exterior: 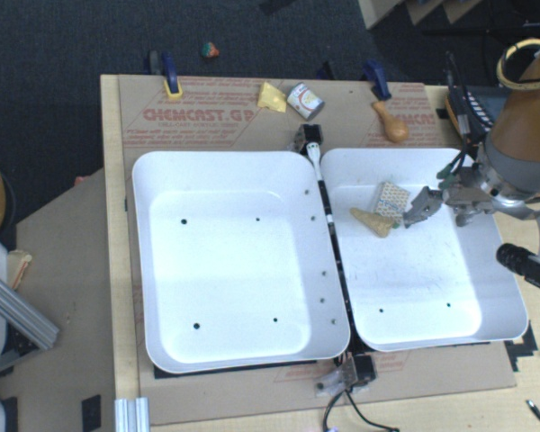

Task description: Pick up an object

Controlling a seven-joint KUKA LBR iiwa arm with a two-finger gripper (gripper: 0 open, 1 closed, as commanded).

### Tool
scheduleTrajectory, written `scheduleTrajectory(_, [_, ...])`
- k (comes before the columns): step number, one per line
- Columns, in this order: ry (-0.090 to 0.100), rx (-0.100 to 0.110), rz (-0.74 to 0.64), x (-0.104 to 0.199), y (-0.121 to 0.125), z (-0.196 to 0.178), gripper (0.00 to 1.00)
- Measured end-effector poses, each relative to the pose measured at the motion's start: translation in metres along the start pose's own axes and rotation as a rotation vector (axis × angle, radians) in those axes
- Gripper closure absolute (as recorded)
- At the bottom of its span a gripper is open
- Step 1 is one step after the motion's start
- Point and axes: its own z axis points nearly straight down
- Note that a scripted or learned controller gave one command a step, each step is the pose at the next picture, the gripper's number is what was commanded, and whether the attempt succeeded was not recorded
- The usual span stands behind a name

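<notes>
Closing in on the right bin (486,327), the hand (420,211) sits low over its upper middle, reaching in from the right under the grey wrist and orange band. You cannot tell from this angle how far apart the tips stand, and nothing is visibly caught between them, so log no grasp. The nearest candidates lie just left of the hand: a tan wedge (371,221) flat on the bin floor, and a speckled pale card-like piece (392,200) just above it, the two touching or nearly so. The wedge's long axis runs from upper left to lower right, its narrow tip pointing up-left toward the divider between the bins and its broader end toward the hand. For a clean pick, you should judge the approach across that long axis, so the tips bracket the wedge's narrow sides rather than its ends. Watch the speckled piece: it sits close enough to be nudged or pinched along with the wedge. On the tabletop beyond the bins rest a yellow piece (272,98) and a small wooden tool (390,122), well apart from the work.
</notes>
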Motion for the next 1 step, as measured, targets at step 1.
scheduleTrajectory(1, [-0.002,-0.019,-0.006,0.0438,-0.0224,-0.1479,0.00])
